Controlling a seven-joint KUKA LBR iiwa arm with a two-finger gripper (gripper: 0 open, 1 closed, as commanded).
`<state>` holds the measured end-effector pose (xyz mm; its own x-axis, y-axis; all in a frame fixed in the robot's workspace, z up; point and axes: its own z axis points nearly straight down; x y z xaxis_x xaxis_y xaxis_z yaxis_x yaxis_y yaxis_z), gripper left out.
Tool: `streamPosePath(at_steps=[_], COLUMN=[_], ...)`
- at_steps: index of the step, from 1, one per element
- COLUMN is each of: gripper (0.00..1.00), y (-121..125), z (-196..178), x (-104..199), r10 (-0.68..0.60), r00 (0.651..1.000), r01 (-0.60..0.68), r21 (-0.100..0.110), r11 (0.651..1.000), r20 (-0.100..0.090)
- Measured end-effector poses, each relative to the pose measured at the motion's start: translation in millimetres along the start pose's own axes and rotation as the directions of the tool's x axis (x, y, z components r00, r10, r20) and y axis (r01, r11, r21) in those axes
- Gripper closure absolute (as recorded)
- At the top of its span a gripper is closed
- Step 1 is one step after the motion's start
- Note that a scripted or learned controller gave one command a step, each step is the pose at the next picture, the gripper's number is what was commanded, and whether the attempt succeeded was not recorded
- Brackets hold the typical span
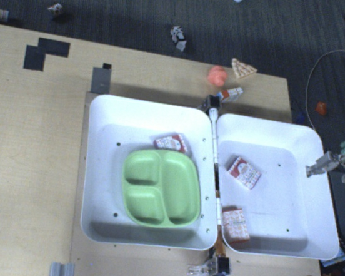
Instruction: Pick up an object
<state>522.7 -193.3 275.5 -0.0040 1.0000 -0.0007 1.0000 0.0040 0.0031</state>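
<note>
The left bin (104,157) holds a green divided plate (160,186). A red-and-white packet (172,142) lies just behind the plate. In the right bin (298,141) a second red-and-white packet (244,172) lies left of centre. A third packet (235,223) rests in that bin's front left corner. My gripper (328,164) hangs over the right bin's right rim, at the picture's right edge, well away from all the packets. Nothing shows in it.
On the bench behind the bins lie an orange ball (217,76), a toy pizza slice (243,68) and a small tube (228,95). A cable clip (212,269) sits at the front between the bins. Small bits lie on the dark floor beyond.
</note>
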Motion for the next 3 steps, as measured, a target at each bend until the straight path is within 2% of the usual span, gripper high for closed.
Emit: streamPosePath(at_steps=[1,2,3], gripper=[0.0,0.0,0.0], y=[8,85,77], z=[188,190,73], x=[7,39,-10], r10=[0.001,-0.001,0.001], r00=[1.0,1.0,1.0], r01=[-0.001,0.001,-0.001], r21=[-0.004,-0.002,-0.004], r11=[1.0,1.0,1.0], r20=[0.001,-0.001,0.002])
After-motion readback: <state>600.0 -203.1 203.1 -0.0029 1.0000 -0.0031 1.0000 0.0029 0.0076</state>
